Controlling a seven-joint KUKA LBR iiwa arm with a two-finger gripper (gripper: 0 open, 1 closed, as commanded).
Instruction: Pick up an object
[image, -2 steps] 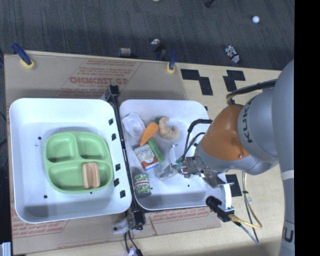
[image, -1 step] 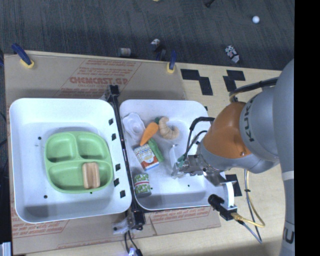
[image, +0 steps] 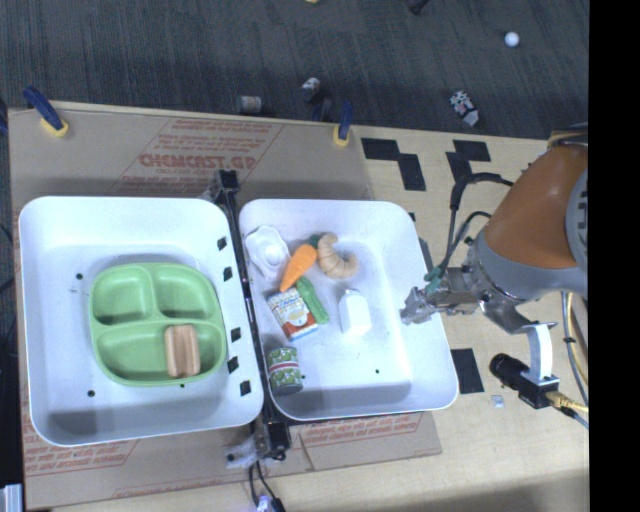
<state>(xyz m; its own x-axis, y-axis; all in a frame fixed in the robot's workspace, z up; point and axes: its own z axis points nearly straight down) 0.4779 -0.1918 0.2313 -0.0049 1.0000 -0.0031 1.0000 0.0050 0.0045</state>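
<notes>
Nearest the camera, a black clamp (image: 262, 440) sits at the seam between the two bins, on the cardboard sheet (image: 360, 440) under them

In the right bin (image: 430, 385), a small green can (image: 284, 368) stands in the near left corner, close to the wall shared with the left bin. Just beyond it lies a small carton (image: 295, 312) with a red and white face, tilted, and a green stick (image: 312, 298) lies touching its right side. A white block (image: 353, 312) lies to the right of these, apart from them. Farther back, a carrot (image: 298, 266) lies at a slant with its tip towards the carton. A curled tan pastry (image: 337, 256) sits just beside its top end. A white cup (image: 266, 248) lies on its side near the far left corner

The gripper (image: 415, 305) hangs at the right rim of the right bin, about level with the white block and well apart from every object in it. Nothing is seen in its grasp, and whether it is open or closed cannot be told. The orange band (image: 535, 215) rises behind it

In the left bin (image: 50, 400), a green divided plate (image: 120, 345) holds a sausage (image: 181, 350) in its near right compartment

At the far edge of the cardboard, a blue clip (image: 45, 110) sits at the left corner and another blue clip (image: 343, 125) near the middle
</notes>
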